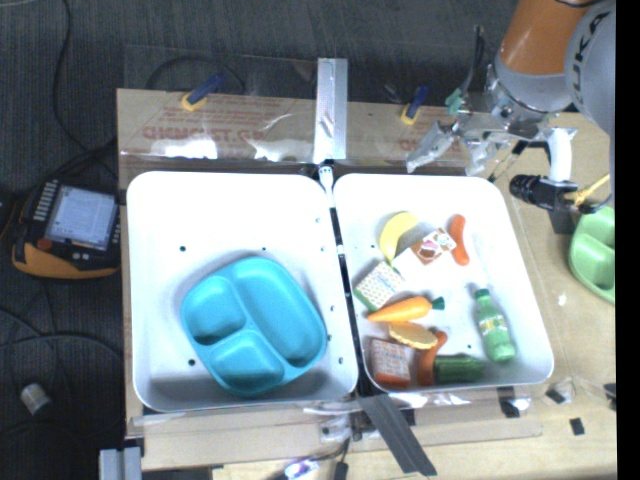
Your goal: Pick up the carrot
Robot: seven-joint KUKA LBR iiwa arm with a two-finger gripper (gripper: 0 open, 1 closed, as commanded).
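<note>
The carrot [400, 309], orange with a small green top at its right end, lies on its side in the middle of the right bin [520, 268], among other toy foods. My gripper [453, 156] hangs above the bench just behind the right bin's back rim, well up and to the right of the carrot. Its two fingers [428, 155] look spread apart, with nothing between them.
Around the carrot lie a yellow banana [396, 231], a small box [432, 246], a red sausage [458, 240], a checkered packet [378, 286], a green bottle [492, 325], a sandwich [415, 336] and a cucumber [458, 368]. The left bin holds a blue divided plate [255, 323].
</note>
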